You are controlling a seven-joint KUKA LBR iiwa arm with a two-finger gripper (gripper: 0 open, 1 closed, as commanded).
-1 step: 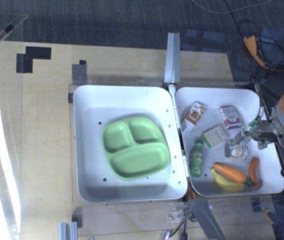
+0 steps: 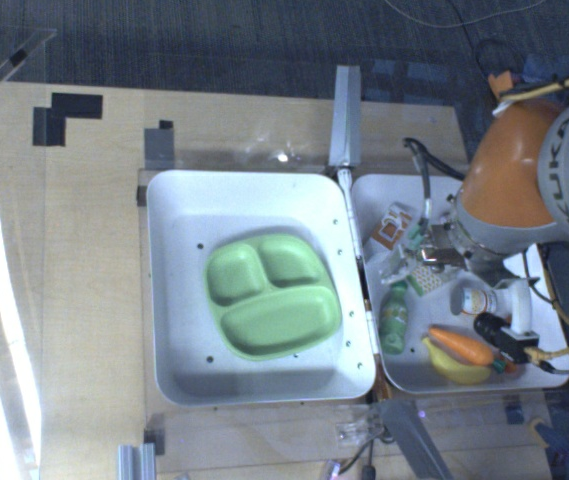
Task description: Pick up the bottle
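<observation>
Item: green bottle [image 2: 395,315], lying in the right bin [image 2: 484,380] against the divider wall, beside the carrot [image 2: 461,345] and banana [image 2: 458,366].
Gripper [image 2: 426,255]: just above the bottle amid clutter; grip state cannot be told.
Risk: wall and neighbouring packets may block a clean grasp.
Writing: "KU" legible on the arm [image 2: 554,168].

The bulky grey arm with its orange band [image 2: 524,173] runs off the picture's right edge and hides the upper right part of the shallow white right-hand bin [image 2: 389,373]. Among the cluttered things beneath its wrist, a small printed packet [image 2: 392,228] and a crumpled clear wrapper [image 2: 419,273] are too blurred to identify. The pale wooden desk [image 2: 74,298] is cut off at the left and bottom edges.
</observation>
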